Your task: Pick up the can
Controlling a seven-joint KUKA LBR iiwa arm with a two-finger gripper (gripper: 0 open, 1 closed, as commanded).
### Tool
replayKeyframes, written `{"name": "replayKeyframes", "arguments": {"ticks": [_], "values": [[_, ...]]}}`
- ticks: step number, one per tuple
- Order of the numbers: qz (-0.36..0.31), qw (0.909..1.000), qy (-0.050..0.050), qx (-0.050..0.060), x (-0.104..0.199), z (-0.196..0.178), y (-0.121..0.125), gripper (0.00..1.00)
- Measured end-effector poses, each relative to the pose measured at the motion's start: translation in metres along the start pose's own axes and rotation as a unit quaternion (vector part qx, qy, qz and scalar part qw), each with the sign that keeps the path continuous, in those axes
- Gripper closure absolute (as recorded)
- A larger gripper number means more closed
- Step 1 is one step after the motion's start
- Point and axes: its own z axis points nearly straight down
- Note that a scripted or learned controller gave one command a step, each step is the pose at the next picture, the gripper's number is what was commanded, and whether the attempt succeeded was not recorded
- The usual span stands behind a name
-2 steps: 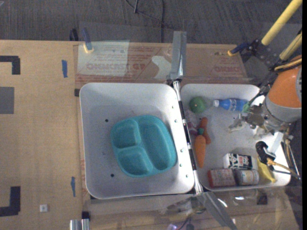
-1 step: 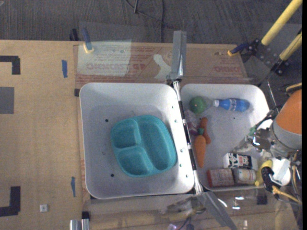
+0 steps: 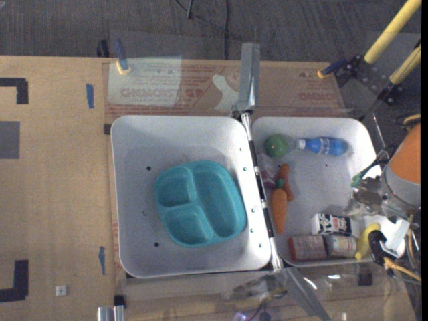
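Red-labelled can [image 3: 322,247] lies on its side at the near edge of the right bin [image 3: 364,134].
Gripper [image 3: 364,202] hovers just right of it, grip state indeterminate; approach across the can's axis. Beyond: carton [image 3: 333,224], carrot [image 3: 279,209], ball [image 3: 275,145], bottle [image 3: 323,146]. Left bin [image 3: 127,139] holds a teal tray [image 3: 199,203].

One camera sits fixed above my table [image 3: 53,199], looking down at a slant. It stands far enough back to take in both white bins whole, the left bin [image 3: 130,136] and the right bin [image 3: 358,136] side by side, plus a strip of dark floor [image 3: 80,12] along the top of the view. My arm [image 3: 408,172] comes in from the view's right edge.
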Motion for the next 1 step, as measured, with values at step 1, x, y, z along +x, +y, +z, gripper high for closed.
{"name": "replayKeyframes", "arguments": {"ticks": [1], "values": [[-0.114,0.9935,0.002,0.004,0.0465,0.0017,0.0181,1.0]]}}
